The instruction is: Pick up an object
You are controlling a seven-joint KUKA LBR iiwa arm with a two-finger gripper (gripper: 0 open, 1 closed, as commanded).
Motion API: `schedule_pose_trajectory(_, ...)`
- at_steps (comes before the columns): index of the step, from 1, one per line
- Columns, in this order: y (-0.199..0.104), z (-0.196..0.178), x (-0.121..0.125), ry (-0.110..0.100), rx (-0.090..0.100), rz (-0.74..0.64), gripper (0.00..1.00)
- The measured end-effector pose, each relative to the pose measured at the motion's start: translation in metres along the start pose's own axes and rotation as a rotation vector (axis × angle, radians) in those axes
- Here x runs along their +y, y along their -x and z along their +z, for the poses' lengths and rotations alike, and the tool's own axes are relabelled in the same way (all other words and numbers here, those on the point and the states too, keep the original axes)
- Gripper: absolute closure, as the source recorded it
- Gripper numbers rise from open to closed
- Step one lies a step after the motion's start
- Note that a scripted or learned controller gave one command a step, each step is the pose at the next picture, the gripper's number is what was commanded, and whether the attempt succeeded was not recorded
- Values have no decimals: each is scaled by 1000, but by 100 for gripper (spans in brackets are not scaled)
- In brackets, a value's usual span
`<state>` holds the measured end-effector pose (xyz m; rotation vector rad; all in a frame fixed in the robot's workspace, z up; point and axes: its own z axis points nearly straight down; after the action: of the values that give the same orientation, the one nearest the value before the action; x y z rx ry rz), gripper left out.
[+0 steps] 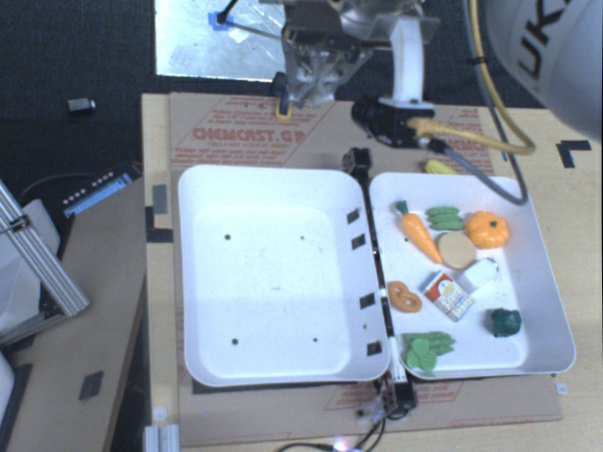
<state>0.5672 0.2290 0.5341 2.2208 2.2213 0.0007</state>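
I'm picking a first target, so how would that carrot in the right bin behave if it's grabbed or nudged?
The carrot looks like a stiff toy, probably light. Its tapered, rounded body may slip toward the thin end or roll when pushed. It lies touching the tan round piece, so a nudge would likely shift that too.

Count: 2 bins, 9 items, all in the right one.
White bins: 2, left bin (273,271) and right bin (542,281). In the right bin: 1 carrot (420,236), 1 orange pumpkin (487,229), 1 green pea pod (445,217), 1 round tan disc (458,250), 1 pretzel (404,297), 1 small red-and-yellow box (449,296), 1 white block (482,273), 1 dark green lump (505,322), 1 leafy green piece (427,348). On the table beyond it: 1 yellow piece (439,168), kind unclear.
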Motion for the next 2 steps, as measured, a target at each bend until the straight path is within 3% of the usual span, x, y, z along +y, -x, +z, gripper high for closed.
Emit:
schedule_pose_trajectory(1, 14, 85, -66, -11, -4, -3, 100)
schedule_pose_trajectory(2, -1, 83, -26, 3, 1, -1, 100)
